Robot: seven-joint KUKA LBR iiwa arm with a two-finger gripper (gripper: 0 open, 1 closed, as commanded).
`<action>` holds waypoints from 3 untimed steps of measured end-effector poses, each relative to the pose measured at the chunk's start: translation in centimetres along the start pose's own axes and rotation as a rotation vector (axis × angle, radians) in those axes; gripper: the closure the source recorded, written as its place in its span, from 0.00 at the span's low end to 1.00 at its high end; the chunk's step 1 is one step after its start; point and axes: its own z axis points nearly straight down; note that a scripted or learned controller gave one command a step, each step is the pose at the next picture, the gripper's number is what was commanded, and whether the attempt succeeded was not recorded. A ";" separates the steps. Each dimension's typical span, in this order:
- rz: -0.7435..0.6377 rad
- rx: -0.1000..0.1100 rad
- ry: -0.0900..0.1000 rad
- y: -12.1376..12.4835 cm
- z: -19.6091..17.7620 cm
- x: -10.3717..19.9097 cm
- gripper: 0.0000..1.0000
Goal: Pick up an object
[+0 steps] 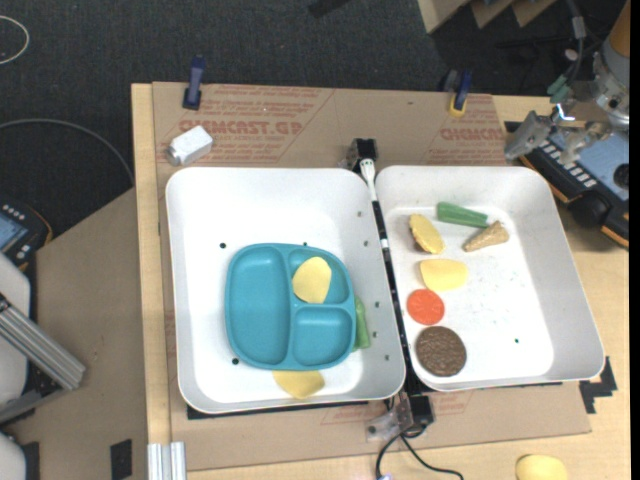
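The right bin point(570, 268) holds the loose pieces on offer, gathered toward its left side. A green stick point(461, 214) lies near the far wall, slanted a little, and just beside its right end sits a tan wedge point(486, 235) with a rough, crumbly look. Left of those is a yellow oval piece point(426, 234), tilted. Nearer the camera comes a pale yellow piece point(442, 273), rounded at one end, then a flat orange-red disc point(426, 307) just beside it, then a larger brown speckled disc point(440, 350) near the front wall. None of them overlap.

In the left bin point(200, 228) a teal divided tray point(262, 308) lies flat. A yellow oval slice point(312, 280) rests in its upper right compartment. A thin green piece point(361, 323) sits along the tray's right edge, and a yellow piece point(298, 381) pokes out from under the tray's front edge.

The claw point(553, 128) hangs at the far right of the table point(300, 118), past the right bin's far corner and apart from every piece. Whether it is parted or closed, I cannot tell; nothing is seen in it.
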 end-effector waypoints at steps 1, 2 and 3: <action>-0.003 0.010 0.003 -1.4 19.4 6.8 0.00; 0.003 0.009 0.003 -9.9 18.7 8.4 0.00; -0.007 0.002 0.004 -17.9 8.2 17.3 0.00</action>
